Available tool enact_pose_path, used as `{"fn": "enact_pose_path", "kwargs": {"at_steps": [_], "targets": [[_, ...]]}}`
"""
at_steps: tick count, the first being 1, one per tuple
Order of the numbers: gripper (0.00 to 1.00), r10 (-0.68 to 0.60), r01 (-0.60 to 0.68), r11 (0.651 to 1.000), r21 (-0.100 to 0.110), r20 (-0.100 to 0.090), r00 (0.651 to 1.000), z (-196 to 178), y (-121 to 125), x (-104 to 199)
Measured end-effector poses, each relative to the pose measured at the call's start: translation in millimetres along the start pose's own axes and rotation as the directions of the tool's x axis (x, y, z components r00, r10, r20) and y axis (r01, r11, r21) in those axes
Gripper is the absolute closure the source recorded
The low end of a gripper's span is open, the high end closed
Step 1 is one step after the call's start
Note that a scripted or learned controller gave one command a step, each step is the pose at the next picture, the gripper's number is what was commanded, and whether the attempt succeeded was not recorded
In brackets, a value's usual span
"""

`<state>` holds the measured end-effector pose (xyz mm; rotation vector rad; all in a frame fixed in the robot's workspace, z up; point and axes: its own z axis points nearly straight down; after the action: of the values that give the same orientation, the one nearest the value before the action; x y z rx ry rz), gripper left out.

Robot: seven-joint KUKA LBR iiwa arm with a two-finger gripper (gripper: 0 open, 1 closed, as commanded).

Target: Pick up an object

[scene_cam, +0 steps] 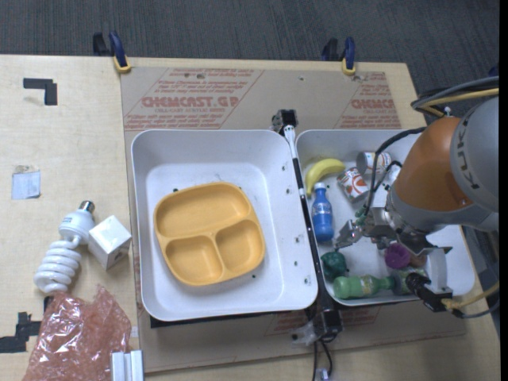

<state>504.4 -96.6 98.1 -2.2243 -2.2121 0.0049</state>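
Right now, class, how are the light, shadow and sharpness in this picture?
Camera view: even overhead light; the left bin is bright with no harsh glare; soft shadow under the yellow tray; arm and bulb look fairly sharp; small items near the tool are hard to resolve.

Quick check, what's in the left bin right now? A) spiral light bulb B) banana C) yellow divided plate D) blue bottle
C: the yellow divided plate lies alone in the left bin, while the blue bottle and banana sit in the right bin and the spiral light bulb lies on the bench outside both bins.
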Motion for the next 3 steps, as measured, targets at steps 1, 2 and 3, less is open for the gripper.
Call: {"fn": "enact_pose_path", "kwargs": {"at_steps": [1,2,3], "targets": [[1.0,0.002,-0.002,1.0,0.001,0.0,1.0,-7.9,0.7,-0.9],[0.0,0.002,-0.002,1.0,0.001,0.0,1.0,-7.9,0.6,-0.9],[1.0,0.004,-0.004,1.0,0.002,-0.001,1.0,-15.8,1.4,-1.8]]}}
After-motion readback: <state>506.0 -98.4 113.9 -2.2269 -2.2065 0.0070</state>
